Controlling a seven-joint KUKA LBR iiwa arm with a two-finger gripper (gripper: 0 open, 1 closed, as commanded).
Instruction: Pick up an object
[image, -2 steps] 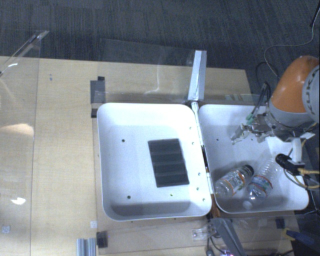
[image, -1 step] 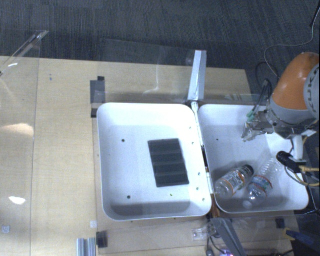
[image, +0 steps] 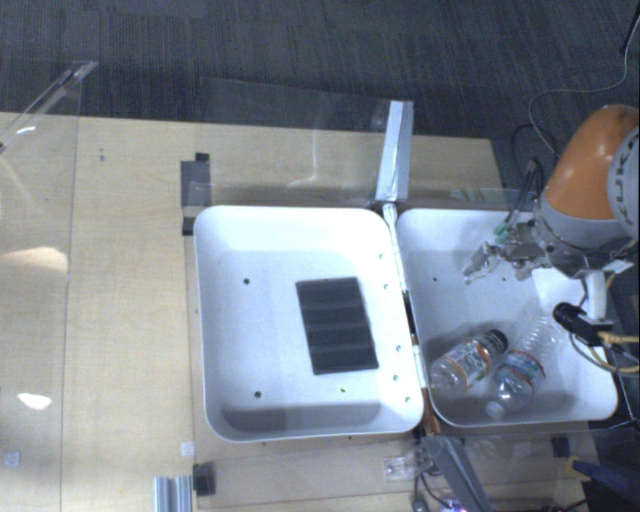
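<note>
Looking down on the wooden desk (image: 110, 330) with both white bins; the left bin (image: 225, 300) has a dark ribbed rectangular pad (image: 337, 324) lying flat near its middle; the right bin (image: 450, 250) has two clear plastic bottles (image: 490, 368) lying on their sides, just beside each other near the front wall; the claw (image: 497, 252) hangs over that bin's back part, well apart from the bottles, nothing in it; can't tell how wide it's spread.
</note>
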